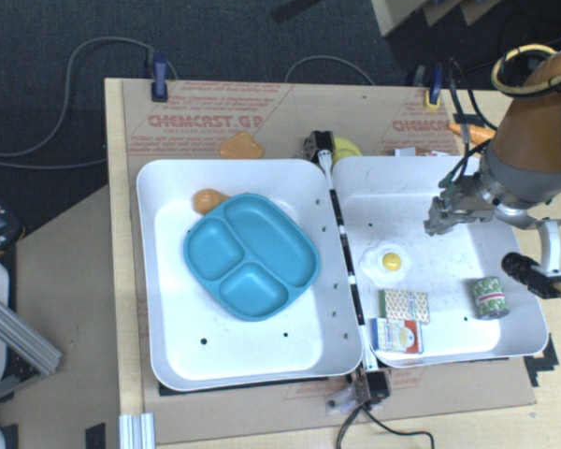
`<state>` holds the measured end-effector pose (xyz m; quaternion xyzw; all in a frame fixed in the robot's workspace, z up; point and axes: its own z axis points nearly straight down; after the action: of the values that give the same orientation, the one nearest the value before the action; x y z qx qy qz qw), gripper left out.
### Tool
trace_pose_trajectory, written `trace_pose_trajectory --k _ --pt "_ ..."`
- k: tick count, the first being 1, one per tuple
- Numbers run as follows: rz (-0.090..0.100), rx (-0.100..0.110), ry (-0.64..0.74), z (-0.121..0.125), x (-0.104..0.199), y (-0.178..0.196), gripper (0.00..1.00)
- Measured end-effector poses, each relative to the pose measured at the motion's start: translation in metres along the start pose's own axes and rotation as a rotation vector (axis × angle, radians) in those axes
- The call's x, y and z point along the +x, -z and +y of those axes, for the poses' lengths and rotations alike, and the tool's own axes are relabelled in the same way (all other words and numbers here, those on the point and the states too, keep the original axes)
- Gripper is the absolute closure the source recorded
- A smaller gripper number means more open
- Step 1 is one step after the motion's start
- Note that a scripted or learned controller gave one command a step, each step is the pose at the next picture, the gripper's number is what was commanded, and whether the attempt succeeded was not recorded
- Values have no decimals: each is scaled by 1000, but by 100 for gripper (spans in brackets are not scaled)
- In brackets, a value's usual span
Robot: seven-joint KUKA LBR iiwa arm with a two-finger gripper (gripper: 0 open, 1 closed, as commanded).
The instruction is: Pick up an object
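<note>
The right bin (421, 181) holds a toy fried egg (387, 262), a small printed box (401, 317) near its front edge, and a green patterned can (488, 296) at the right. My gripper (441, 221) hangs over the bin's back half, up and to the right of the egg, with nothing seen between its fingers. The left bin (168, 279) holds a blue divided plate (251, 254) and a small orange piece (208, 200) behind it.
An orange toy (240, 146) and a yellow object (344, 148) lie on the bench behind the bins. A black clamp (318, 144) sits where the bins meet. Cables run along the back right. The arm's grey and orange body (531, 129) covers the right bin's far corner.
</note>
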<state>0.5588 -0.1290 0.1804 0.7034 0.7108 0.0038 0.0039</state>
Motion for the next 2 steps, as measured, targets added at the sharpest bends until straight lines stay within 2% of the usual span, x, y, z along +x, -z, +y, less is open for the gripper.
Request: trace_pose_trajectory --k 1,2 --pt "0 10 -10 -4 -6 -5 0" --pt "3 14 -9 -1 31 -100 0"
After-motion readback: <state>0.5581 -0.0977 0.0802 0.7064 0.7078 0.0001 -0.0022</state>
